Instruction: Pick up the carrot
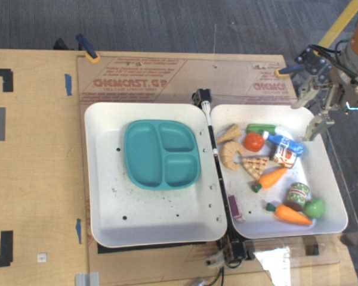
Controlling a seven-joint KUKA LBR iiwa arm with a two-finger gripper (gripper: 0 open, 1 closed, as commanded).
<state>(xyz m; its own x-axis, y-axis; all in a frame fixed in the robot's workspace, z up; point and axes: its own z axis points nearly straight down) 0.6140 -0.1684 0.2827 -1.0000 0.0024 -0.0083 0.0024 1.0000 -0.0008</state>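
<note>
Claw (318,119) poised at right bin's (337,177) upper-right rim | grip state indiscernible | carrot (271,178) untouched mid-bin among clutter

Two orange carrots (270,178) lie, seemingly flat, in the right bin (337,210).

We have 1 fixed camera, high above the bench and looking down at a slant, far enough back that both shallow white plastic bins, the left bin (101,177) and the right bin (331,177), fit whole, with grey floor along the top edge.
</note>
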